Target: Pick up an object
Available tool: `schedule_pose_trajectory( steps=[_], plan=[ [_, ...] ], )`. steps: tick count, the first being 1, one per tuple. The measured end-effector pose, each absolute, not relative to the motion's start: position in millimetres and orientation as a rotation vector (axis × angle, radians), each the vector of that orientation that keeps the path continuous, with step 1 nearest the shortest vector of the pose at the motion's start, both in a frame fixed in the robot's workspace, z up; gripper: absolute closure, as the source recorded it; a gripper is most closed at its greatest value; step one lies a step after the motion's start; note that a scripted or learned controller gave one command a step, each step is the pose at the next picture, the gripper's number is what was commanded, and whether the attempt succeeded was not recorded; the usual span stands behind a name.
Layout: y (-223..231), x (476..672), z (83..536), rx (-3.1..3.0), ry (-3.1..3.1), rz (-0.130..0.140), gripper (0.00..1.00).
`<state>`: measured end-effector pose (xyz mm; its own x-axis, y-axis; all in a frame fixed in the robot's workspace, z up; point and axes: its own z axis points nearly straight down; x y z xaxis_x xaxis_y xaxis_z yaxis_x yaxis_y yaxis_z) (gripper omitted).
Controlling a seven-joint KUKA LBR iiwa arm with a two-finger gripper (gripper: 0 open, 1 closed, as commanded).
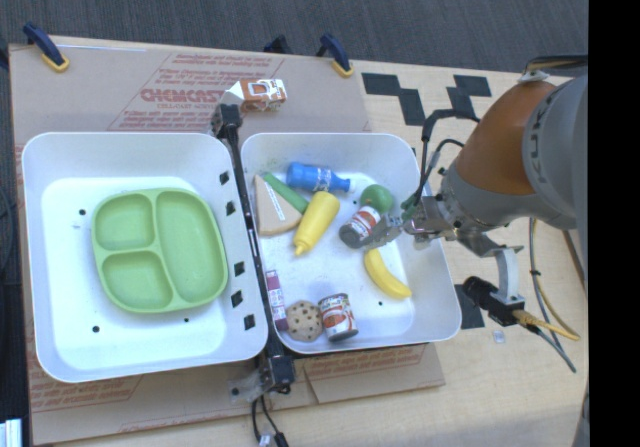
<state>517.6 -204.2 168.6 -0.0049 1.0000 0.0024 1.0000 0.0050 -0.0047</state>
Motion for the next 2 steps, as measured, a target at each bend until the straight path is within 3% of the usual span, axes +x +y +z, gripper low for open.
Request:
schedule_pose_trajectory(
  steps=[1,2],
  plan=[
    [-198,476.1,92,-2.212,-2.225,0.002,0.0],
    [-198,476.8,102,-2.208,-2.228,0.002,1.0]
  ],
)
